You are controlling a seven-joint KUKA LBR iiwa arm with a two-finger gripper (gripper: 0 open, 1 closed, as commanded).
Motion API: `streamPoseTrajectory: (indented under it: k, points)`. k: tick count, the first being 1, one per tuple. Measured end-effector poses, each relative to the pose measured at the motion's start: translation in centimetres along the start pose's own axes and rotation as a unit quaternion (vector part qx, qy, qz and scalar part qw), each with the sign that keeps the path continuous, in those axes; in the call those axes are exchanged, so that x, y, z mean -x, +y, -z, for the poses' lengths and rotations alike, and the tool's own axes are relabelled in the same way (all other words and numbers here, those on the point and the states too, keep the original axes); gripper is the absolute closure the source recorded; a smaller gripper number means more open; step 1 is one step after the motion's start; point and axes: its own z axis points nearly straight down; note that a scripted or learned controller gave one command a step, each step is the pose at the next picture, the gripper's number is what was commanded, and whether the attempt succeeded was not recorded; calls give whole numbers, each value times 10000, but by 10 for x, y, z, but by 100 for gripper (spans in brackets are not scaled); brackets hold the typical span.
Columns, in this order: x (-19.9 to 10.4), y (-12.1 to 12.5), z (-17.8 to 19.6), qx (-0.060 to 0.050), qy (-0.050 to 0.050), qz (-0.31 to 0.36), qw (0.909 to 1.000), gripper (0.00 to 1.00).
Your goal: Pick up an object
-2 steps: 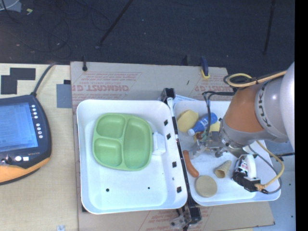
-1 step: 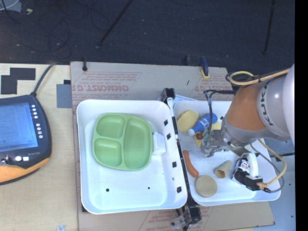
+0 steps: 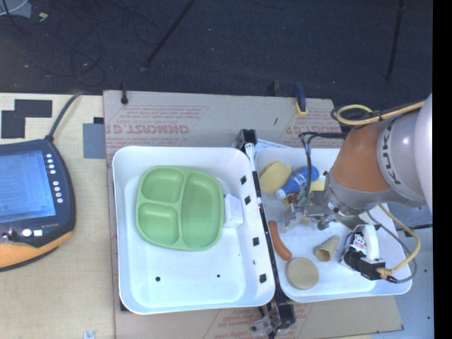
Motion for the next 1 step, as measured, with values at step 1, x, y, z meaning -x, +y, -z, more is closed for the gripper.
streamPoseTrajectory:
  k: [1]
  points:
    - [1, 28, -19, 7, -29, 23, 10000, 0]
